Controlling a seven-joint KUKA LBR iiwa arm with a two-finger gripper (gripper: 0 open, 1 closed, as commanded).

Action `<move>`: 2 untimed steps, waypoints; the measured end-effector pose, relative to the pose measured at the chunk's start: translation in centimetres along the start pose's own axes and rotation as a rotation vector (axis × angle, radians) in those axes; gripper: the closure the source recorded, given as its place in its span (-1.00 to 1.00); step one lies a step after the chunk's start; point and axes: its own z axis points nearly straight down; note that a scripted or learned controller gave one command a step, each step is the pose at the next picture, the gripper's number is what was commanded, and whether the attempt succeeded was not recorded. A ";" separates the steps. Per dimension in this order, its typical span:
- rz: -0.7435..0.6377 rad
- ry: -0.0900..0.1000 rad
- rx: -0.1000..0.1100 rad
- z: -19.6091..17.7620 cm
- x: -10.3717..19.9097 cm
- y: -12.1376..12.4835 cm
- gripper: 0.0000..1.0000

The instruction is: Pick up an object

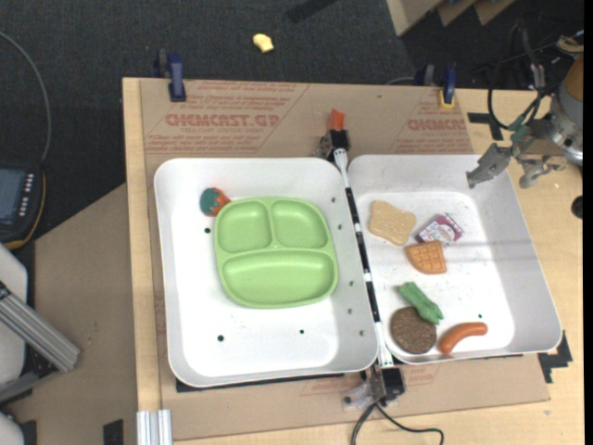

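Camera view. Two shallow white plastic bins with rounded corners sit side by side on a brown cardboard sheet printed with red lettering; the sheet is held at its far edge by blue clamps point(173, 74).

The left bin point(185, 323) contains a glossy green plate point(275, 251), rounded-rectangular and moulded into three compartments: two small ones at the far side and one wide one at the near side. A small round object point(214, 201), red and teal, lies touching the plate's far-left corner.

The right bin point(523, 276) contains the toy food items. A tan, bread-shaped slice point(391, 222) lies near the centre divider. Just beside it to the right is a small purple and white packet point(440, 229), and touching the packet's near side is an orange, grid-textured waffle piece point(427, 258). Nearer the front edge lie a green, elongated piece point(422, 301), a dark brown, rough-surfaced disc point(412, 329) on a pale rim, and a smooth orange-red sausage shape point(460, 336). The green piece overlaps the disc's far edge.

The gripper point(505, 167) sits at the far-right corner of the right bin, above its rim, well apart from all the food items. Two grey metal fingers show spread apart, with nothing between them.

A small yellow object point(263, 42) lies on the dark floor beyond the bench.
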 end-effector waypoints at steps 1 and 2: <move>-0.004 0.005 0.009 7.1 6.2 -3.1 -1.00; 0.002 0.002 0.009 14.4 4.8 -4.9 -1.00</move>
